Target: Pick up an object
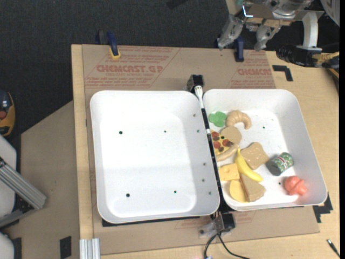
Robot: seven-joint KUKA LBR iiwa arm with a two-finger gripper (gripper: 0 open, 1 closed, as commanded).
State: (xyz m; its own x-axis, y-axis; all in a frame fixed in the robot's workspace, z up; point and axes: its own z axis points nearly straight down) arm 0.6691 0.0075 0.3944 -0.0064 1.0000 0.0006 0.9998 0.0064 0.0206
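Camera view shows you the gripper (pixel 243 36) with fingers spread wide, holding nothing, hovering beyond the right bin's (pixel 305 122) far edge; the croissant (pixel 240 118) lies nearest, well apart, toward the camera and below

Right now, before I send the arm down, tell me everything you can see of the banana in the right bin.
The banana is a small yellow toy, plastic by its look, curved, lying flat and running diagonally from upper left to lower right. It sits in the right bin, left of centre, in the cluster of play food. It lies over the toast slice and beside the cheese wedge.
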